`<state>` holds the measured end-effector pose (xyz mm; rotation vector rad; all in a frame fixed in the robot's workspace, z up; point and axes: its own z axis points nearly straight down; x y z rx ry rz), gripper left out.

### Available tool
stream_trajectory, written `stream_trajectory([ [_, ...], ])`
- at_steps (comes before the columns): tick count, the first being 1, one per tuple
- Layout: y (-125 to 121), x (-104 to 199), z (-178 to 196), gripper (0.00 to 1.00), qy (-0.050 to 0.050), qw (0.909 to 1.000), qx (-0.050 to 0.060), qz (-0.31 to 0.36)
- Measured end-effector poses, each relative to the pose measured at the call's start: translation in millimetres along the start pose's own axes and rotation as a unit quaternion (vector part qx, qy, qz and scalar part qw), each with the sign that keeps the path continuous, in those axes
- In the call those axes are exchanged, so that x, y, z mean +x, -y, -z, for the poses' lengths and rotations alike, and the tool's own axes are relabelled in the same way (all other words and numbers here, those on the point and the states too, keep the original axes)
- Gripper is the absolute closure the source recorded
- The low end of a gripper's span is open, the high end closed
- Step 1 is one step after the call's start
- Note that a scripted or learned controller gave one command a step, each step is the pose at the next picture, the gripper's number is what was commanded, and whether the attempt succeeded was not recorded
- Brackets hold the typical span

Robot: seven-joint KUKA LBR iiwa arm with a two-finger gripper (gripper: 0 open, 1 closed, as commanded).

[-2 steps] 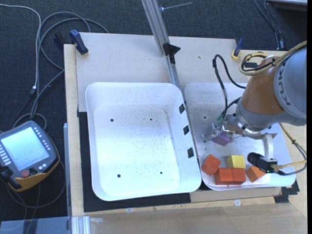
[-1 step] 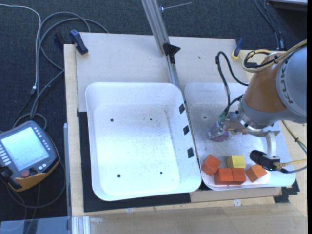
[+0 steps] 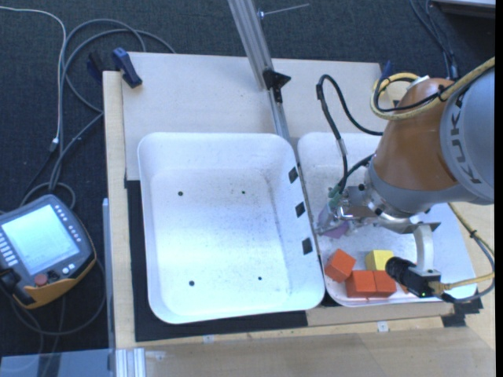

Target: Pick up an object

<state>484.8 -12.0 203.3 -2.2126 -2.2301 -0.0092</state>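
My gripper (image 3: 336, 215) hangs low over the left part of the right bin (image 3: 314, 157), with the grey and orange arm above it. Right beneath the gripper a small purplish thing (image 3: 335, 228) shows, partly hidden, and I cannot tell whether it is held. Just in front of the gripper an orange block (image 3: 340, 264) lies on the bin floor. A wider orange-red block (image 3: 371, 283) sits at the bin's front edge. A yellow block (image 3: 380, 258) lies between them, slightly to the right.
The left bin (image 3: 157, 163) stands beside the right one, their walls touching in the middle. A slanted metal pole (image 3: 250, 34) rises from the bench behind the bins. A blue clamp (image 3: 126, 65) sits on the bench's far left corner.
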Motion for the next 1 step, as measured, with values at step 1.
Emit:
stream_trajectory([
  [1,-14.7,58.8,-4.6,1.0,0.001,1.0,0.002,0.0],
])
